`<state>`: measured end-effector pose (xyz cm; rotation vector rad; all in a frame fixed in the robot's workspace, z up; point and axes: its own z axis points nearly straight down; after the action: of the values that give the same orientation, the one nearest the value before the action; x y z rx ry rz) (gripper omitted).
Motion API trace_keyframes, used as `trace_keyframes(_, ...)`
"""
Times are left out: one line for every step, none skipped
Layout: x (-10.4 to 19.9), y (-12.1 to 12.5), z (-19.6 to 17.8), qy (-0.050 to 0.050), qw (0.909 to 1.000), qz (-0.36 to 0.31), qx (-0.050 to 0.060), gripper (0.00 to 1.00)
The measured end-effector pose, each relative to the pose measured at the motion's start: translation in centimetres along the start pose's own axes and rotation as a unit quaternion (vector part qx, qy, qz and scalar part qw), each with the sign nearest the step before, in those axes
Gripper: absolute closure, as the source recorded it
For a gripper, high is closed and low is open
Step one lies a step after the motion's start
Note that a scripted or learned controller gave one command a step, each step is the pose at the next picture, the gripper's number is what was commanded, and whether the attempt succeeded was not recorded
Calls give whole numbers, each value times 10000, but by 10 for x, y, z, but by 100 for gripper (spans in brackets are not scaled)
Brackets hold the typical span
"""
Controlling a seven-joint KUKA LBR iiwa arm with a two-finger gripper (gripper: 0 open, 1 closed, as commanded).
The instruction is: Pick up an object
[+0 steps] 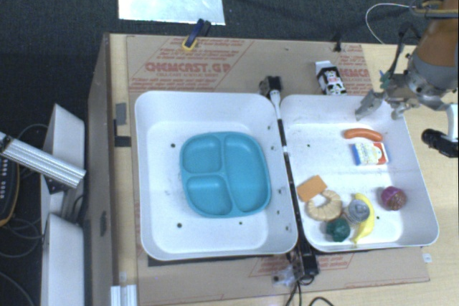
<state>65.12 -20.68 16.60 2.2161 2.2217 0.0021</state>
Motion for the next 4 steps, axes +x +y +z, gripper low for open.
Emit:
trace_keyframes(0, -3, 68, -8, 10000, -2, -20, 0)
trace_keyframes(0, -2, 58, -9, 10000, -10, -23, 100)
trace_keyframes(0, 10, -41, -4, 10000, -7, -17, 100)
trace_keyframes(0, 9, -39, -1, 10000, -6, -4, 0)
